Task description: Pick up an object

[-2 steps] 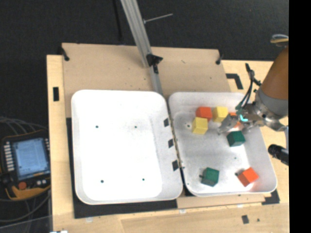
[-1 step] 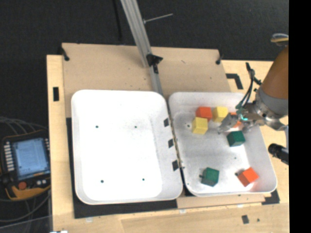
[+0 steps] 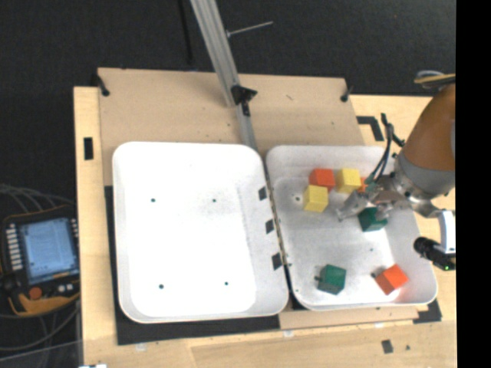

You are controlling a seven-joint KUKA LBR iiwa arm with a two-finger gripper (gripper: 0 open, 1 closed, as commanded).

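A grey robot arm reaches in from the right over the right-hand bin (image 3: 303, 297), its claw (image 3: 367, 202) low among a scatter of small coloured blocks. Whether the claw is open or closed cannot be told from this angle, and no block can be seen between its tips.

The likeliest target, a dark green block (image 3: 374, 220), sits just beside and below the claw, in the right half of the bin. It looks like a small, rigid cube, probably light and hard to damage, with smooth painted faces that could slip; a squeeze across two opposite flat sides, square rather than corner to corner, appears the soundest hold.

The same bin holds five more pieces: an orange block (image 3: 322, 178) and a yellow block (image 3: 350, 179) near the far wall, a second yellow block (image 3: 315, 198) just in front of them, another green block (image 3: 331, 278) near the front rim, and a second orange block (image 3: 391, 279) towards the front right corner. The yellow and orange pieces near the far wall crowd close together, which may hamper a grasp there.

The left-hand bin (image 3: 123, 228) on the surface (image 3: 184, 98) shows a bare white floor with a few dark specks.
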